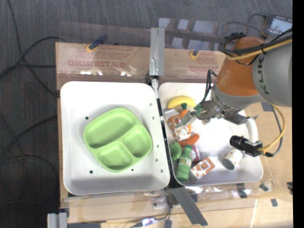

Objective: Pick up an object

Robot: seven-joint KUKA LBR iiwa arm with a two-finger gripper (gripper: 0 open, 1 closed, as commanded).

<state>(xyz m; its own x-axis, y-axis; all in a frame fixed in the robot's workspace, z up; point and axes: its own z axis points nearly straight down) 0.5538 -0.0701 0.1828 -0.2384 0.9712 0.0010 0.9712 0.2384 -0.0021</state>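
Nearby, banana (181,101), cartons (179,125), bottles (184,158) around the end effector (201,112), grip state indiscernible.

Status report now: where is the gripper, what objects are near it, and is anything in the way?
Gripper low in right bin, beside banana; grasp unconfirmed. Toy pile crowded against the divider. Green tray in left bin.
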